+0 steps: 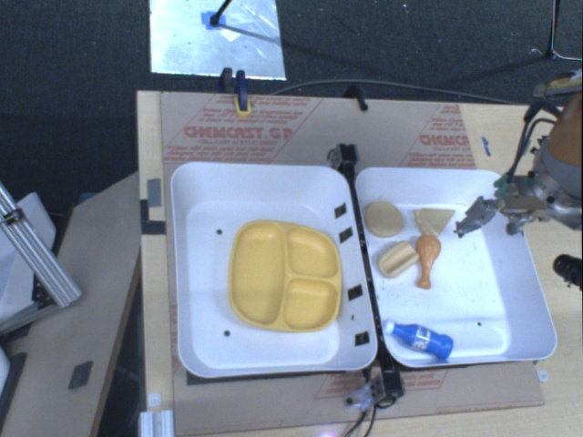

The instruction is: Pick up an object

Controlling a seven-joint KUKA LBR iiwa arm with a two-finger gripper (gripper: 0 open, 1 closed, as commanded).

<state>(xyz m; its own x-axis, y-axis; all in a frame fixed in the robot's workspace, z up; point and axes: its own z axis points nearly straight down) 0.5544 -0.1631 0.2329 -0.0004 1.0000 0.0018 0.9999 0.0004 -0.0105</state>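
Observation:
The right bin (pixel 510 326) holds a round tan cookie (pixel 383 218), a pale wedge (pixel 434 219), a bread roll (pixel 397 259), a chicken drumstick (pixel 426 259) and a blue bottle (pixel 423 340) lying at its front edge. My gripper (pixel 495 216) hangs over the right bin's far right side, to the right of the wedge and apart from it. Its two fingers are spread, with nothing between them.
The left bin (pixel 200 244) carries a yellow divided plate (pixel 284 274). Black clips line the seam between the bins (pixel 351 244). A metal rail (pixel 36 253) stands off the bench to the left. A shiny sheet (pixel 216 25) lies beyond the bench.

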